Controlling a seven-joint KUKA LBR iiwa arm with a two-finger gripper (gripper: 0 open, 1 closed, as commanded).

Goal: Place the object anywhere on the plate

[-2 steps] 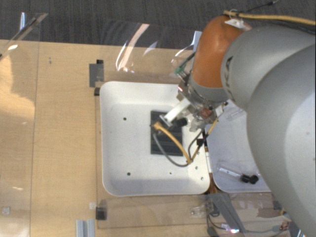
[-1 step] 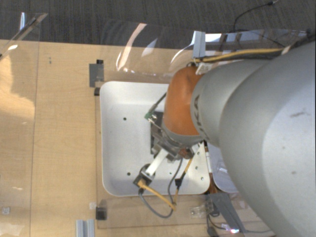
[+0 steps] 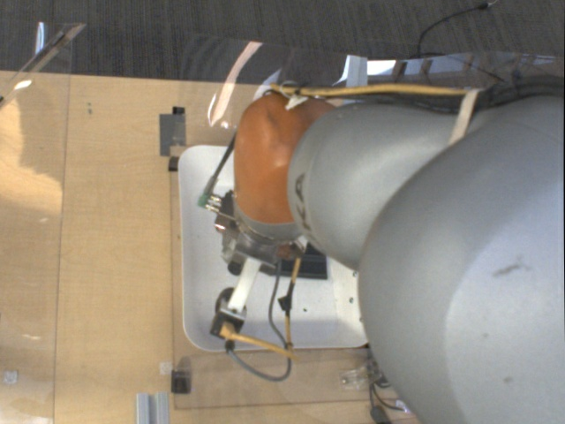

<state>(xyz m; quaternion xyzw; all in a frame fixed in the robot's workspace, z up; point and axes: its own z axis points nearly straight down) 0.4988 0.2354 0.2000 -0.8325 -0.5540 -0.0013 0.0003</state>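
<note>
Your camera looks down at a slant on a pale wooden bench. The grey arm reaches in from the right and sits very close to the lens, so it covers most of the right half of your view. Its orange band lies near the middle, just left of the grey body.

Below the band, the metal wrist points down over a white bin. You see the bin's left wall, its rounded near-left corner and a strip of its floor. The gripper hangs under the wrist and over the bin floor, mostly hidden by the arm, so you cannot tell whether it is open or closed, or whether it holds anything.

A small white and black part juts down and left from the wrist. A yellow-tipped cable loops from it across the bin's near edge. A dark flat shape lies on the bin floor just right of the wrist, too covered to identify.

You cannot tell where the object or the plate is, because the arm blocks that area.

A black bracket stands at the bin's far-left corner, and another at its near-left corner. Dark carpet runs along the top, beyond the bench.
</note>
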